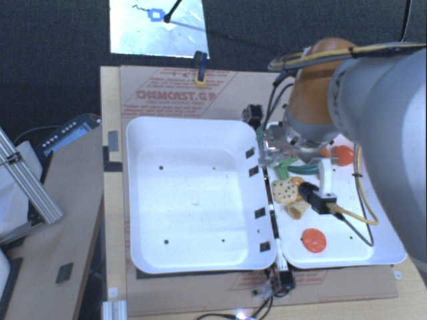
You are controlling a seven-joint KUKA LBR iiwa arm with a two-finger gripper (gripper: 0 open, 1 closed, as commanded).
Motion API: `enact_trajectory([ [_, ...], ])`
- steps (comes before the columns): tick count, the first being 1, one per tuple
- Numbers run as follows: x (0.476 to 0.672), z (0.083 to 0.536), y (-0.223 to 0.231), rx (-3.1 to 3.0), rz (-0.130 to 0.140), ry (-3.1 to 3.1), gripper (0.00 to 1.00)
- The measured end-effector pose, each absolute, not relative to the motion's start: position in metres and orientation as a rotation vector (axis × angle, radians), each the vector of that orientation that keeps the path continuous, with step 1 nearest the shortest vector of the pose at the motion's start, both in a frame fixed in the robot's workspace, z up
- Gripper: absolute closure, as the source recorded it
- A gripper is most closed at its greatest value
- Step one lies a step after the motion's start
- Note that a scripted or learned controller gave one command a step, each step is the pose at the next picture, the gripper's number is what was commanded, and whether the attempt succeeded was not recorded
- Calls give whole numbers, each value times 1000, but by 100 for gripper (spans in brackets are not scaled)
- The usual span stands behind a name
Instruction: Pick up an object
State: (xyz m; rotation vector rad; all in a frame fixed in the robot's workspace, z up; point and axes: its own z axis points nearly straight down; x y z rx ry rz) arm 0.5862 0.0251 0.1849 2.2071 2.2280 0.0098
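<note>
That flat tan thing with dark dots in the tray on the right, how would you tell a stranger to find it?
Start at the right-hand white bin, the one under the grey arm. Along its left wall, beside the divider between the two bins, lies the tan spotted piece, just below a green item. It alone has dark dots; the round piece nearer the front is plain orange-red.

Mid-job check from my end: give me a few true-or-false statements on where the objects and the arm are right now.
1. The round orange disc lies in the right white bin. True.
2. The tan cookie with dark spots sits in the left white bin. False: it is in the right bin.
3. The grey arm with the orange band hangs over the right bin. True.
4. The orange disc touches the cookie. False: they lie apart.
</note>
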Motion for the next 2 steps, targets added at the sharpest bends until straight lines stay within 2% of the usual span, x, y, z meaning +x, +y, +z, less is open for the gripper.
enact_trajectory([
  [1,508,184,-9,2227,-6,2220,100],
  [2,594,185,33,2207,10,2228,100],
])
